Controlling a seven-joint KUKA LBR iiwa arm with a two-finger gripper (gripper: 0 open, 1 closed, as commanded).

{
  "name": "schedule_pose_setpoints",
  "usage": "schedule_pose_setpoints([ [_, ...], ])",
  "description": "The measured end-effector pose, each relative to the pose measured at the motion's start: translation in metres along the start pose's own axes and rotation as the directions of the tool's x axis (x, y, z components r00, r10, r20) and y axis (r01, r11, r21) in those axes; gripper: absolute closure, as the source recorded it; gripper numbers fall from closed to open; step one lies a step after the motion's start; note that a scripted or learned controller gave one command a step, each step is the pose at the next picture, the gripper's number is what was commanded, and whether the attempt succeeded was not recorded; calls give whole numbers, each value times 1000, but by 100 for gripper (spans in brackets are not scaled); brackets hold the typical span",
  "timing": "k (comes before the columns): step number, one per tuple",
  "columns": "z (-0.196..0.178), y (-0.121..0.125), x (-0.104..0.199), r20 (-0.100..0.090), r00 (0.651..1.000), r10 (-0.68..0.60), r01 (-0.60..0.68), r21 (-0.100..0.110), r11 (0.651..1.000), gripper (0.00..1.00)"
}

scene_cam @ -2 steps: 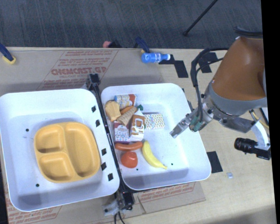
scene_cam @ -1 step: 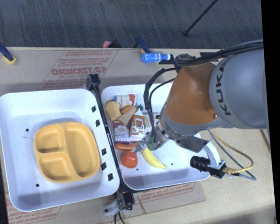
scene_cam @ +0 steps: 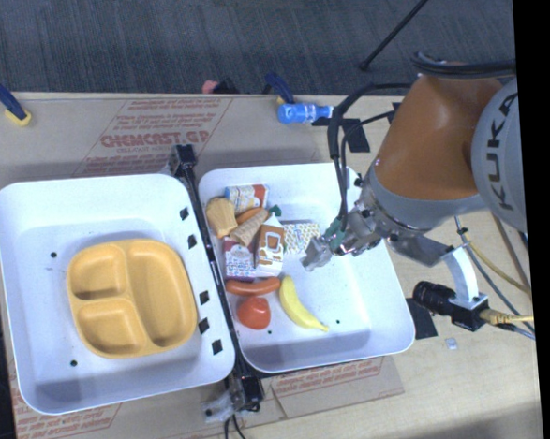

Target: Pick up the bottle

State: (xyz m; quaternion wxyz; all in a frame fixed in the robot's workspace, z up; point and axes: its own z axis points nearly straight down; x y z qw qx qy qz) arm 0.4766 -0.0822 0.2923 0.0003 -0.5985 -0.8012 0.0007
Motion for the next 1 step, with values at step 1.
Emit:
schedule_pose_setpoints([
  [1, 29, 14, 48, -2, 973, -232, 232, 1, 973, 100],
])
